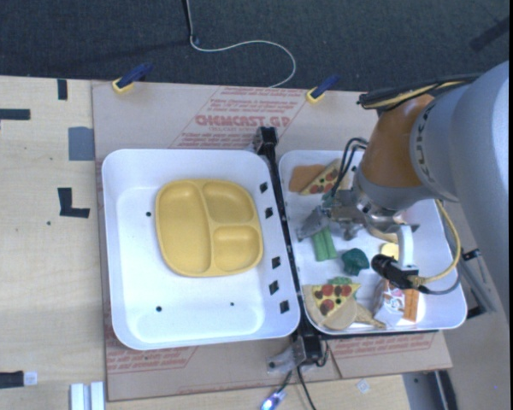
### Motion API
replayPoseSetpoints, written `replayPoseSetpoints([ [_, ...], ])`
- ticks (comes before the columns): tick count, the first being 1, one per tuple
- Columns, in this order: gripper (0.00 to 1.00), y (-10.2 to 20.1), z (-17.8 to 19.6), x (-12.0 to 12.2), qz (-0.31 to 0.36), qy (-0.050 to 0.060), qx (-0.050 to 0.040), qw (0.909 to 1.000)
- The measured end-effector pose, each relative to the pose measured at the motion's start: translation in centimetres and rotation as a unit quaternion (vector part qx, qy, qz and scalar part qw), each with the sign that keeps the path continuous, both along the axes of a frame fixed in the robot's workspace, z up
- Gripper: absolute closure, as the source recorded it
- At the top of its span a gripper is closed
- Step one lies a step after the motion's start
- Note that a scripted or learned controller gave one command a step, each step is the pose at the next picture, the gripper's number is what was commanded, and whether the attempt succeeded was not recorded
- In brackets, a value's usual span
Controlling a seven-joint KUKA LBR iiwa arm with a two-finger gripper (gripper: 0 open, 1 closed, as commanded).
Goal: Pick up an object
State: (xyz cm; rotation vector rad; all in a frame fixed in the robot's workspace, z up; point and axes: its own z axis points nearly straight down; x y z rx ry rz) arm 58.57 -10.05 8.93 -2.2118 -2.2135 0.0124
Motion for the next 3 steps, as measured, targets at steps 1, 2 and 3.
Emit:
replayPoseSetpoints([
  [1, 1.0, -0.1, 1.8, 0.4, 0.0, -0.005, -0.0009, 1.0],
  [2, 0.0, -0.1, 1.8, 0.4, 0.0, -0.005, -0.001, 1.0],
  [3, 0.0, 0.6, -0.6, 5.5, 0.001, -0.008, -0.0015, 1.0],
])
